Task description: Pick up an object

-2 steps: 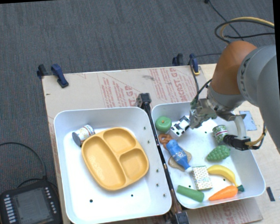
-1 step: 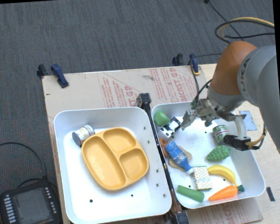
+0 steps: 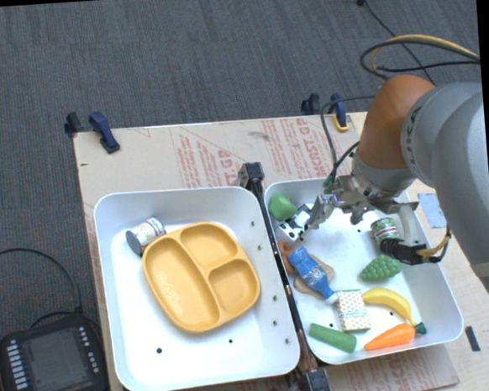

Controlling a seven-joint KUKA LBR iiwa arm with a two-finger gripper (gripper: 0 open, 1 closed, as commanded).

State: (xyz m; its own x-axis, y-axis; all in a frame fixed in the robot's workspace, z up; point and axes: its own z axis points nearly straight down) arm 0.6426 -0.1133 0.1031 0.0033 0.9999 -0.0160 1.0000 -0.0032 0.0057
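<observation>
Looking down at the bench, you've got the grey arm with its orange band (image 3: 395,124) coming in from the right, wrist over the right-hand white bin (image 3: 430,302). The two-finger gripper (image 3: 307,220) sits low at that bin's upper-left area, just beside the round green ball-like object (image 3: 281,204) in the corner. I cannot tell whether the gripper is apart or together: it's dark, small and cluttered against black-and-white bits there. Nothing is visibly between them, so don't count anything as held.

Candidate objects, all lying in the right bin:
- blue plastic bottle with white cap (image 3: 310,273), lying tilted, resting on a flat tan disc (image 3: 304,283), just below the gripper
- pale speckled square block (image 3: 352,310), near the bottle's lower end
- green cylinder (image 3: 332,337), at the front edge
- orange carrot-shaped toy (image 3: 392,336), front right, touching or just beside the yellow banana (image 3: 387,301)
- green bumpy grape-like cluster (image 3: 380,267), just above the banana
- small can with green label (image 3: 385,229), near the right wall, below the wrist

Left-hand white bin (image 3: 120,327): yellow three-compartment plastic plate (image 3: 202,275) in the middle, with a small grey-and-white jar lying on its side (image 3: 145,234) touching the plate's upper-left rim.

Black handheld pendant (image 3: 48,370) sits on the carpet at lower left, well apart from the bench.
</observation>
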